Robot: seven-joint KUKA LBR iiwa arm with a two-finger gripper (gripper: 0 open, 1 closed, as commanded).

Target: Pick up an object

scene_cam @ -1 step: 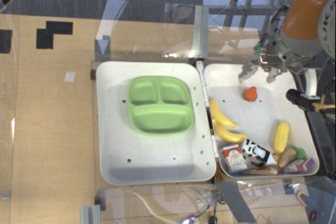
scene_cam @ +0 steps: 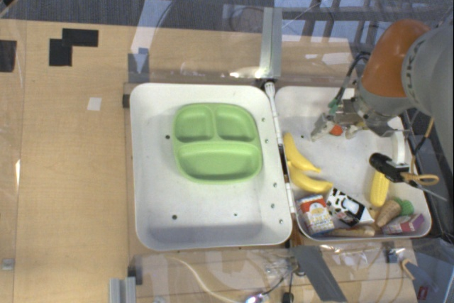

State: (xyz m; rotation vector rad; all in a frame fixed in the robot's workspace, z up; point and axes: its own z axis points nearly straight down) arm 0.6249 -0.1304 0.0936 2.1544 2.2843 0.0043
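Observation:
My gripper (scene_cam: 335,130) hangs over the upper middle of the right bin (scene_cam: 312,99), its fingers spread open with nothing between them. Below and to its left lie two yellow bananas (scene_cam: 298,156) along the bin's left wall. A yellow corn cob (scene_cam: 379,188) lies lower right of the gripper. Along the bin's front edge sit a black-and-white cow-patterned carton (scene_cam: 346,204), a red and white packet (scene_cam: 316,215) and a tan cone (scene_cam: 387,213). The bin floor right under the gripper is bare white.
The left bin (scene_cam: 152,209) holds a green divided plate (scene_cam: 216,142) near its middle. A small green piece (scene_cam: 405,206) and a pink piece (scene_cam: 408,226) sit in the right bin's front right corner. The arm's orange band (scene_cam: 390,67) looms over the bin's right side.

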